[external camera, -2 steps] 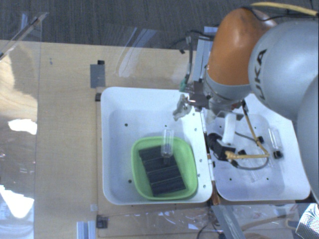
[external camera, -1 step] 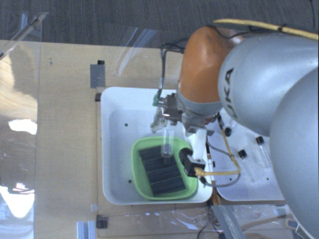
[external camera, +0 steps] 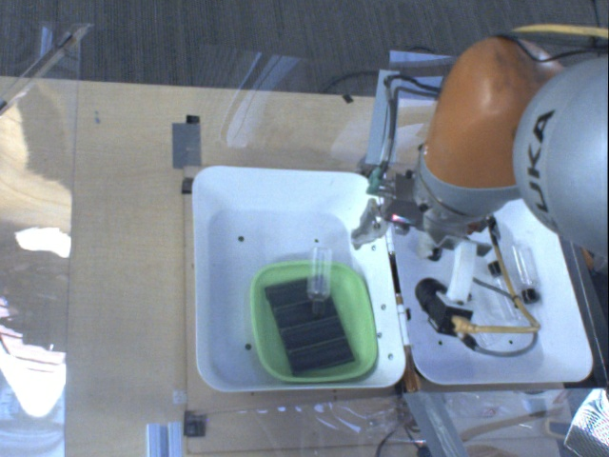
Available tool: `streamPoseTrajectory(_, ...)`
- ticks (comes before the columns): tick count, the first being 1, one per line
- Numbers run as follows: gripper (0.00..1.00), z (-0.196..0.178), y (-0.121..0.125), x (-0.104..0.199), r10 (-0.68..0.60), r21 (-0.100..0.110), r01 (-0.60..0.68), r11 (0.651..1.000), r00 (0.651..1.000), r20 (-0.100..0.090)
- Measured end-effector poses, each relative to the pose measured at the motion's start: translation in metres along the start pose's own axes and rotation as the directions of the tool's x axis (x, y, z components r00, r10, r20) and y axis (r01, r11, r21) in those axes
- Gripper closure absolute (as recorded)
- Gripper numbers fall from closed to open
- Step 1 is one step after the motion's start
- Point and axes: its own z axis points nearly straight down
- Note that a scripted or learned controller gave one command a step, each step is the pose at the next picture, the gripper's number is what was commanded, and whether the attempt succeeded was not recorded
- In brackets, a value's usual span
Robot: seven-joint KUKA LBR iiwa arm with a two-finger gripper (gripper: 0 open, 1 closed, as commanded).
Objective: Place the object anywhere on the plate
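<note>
Two white bins are set side by side on the bench (external camera: 114, 255), so that things can be carried across the shared wall from one to the other. A green plate (external camera: 262, 303) is seen in the left bin (external camera: 228, 284), pushed toward five o'clock, which leaves the twelve o'clock half of that bin bare. A dark ribbed block (external camera: 309, 331) is laid slantwise across the middle of the plate. A clear tube (external camera: 319, 274), taken here to be the object of the task, is found at twelve o'clock on the plate, with its lower end resting on the upper end of the block and its top reaching just past the rim. It is judged to be propped by the block rather than lying flat. By this reading the placing is already done, since the tube is borne by the plate and is touched by nothing else. The arm (external camera: 495, 141) is held over the right bin (external camera: 561, 341), and the gripper (external camera: 428, 236) is hung at that bin's ten o'clock corner, just beside the shared wall and well apart from the tube. Whether it is open or closed cannot be told, because it is covered from above by the wrist; nothing is seen to be held by it. A second clear tube (external camera: 521, 267) is made out at three o'clock in the right bin.
</note>
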Motion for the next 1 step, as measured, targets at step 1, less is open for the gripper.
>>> streamPoseTrajectory(1,0.0,0.0183,0.0472,0.0077,-0.159,0.0,0.159,0.987,0.987,0.0)
